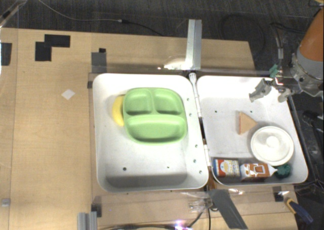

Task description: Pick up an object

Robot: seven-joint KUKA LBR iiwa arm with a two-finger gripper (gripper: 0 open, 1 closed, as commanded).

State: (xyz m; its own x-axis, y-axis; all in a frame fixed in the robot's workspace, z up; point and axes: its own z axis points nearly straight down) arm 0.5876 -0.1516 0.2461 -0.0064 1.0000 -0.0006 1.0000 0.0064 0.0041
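My gripper (270, 92) hangs over the back right part of the right bin (223, 97), its fingers spread open with nothing between them. Below it in that bin lie a tan wedge (246, 122), a white round bowl (272, 144), a small carton (242, 169) on its side along the front wall, and a dark green item (284, 170) in the front right corner. The wedge is a short way in front and to the left of the gripper, apart from it. The left bin (109, 158) holds a green divided plate (153, 114) with a yellow object (117, 111) showing from under its left edge.
A metal post (194, 44) stands behind the divider between the bins. The grey arm with its orange band (310, 47) comes in at the upper right. Wooden bench top (45, 138) stretches to the left of the bins.
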